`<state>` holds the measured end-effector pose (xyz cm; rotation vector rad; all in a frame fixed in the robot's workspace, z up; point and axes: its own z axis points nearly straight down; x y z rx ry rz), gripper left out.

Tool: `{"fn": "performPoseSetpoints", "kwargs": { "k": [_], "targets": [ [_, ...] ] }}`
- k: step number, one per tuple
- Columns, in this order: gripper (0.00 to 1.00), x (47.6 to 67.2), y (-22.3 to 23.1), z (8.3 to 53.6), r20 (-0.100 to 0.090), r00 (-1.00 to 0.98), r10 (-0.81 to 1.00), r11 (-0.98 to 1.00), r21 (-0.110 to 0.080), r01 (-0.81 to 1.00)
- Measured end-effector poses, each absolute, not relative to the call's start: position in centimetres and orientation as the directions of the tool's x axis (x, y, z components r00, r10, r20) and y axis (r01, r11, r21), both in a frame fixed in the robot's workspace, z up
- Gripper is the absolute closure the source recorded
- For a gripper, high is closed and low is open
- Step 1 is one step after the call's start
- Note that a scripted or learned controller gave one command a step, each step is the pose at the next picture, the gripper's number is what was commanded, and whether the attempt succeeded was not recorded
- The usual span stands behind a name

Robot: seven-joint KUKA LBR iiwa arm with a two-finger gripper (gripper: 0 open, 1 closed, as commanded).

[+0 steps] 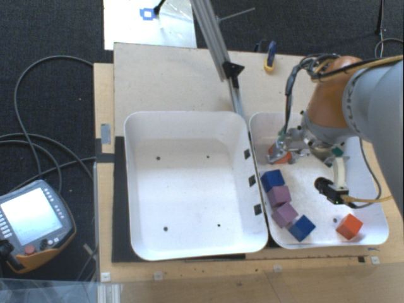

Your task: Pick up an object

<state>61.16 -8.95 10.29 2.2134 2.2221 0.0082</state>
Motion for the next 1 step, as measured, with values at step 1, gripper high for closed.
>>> {"fn": "performPoseSetpoints", "kwargs": {
  "k": [1],
  "targets": [
    [1.00,61.97,2.43,19.40,-0.003,-0.005,1.000,0.005,0.007,1.000]
  ]
}}
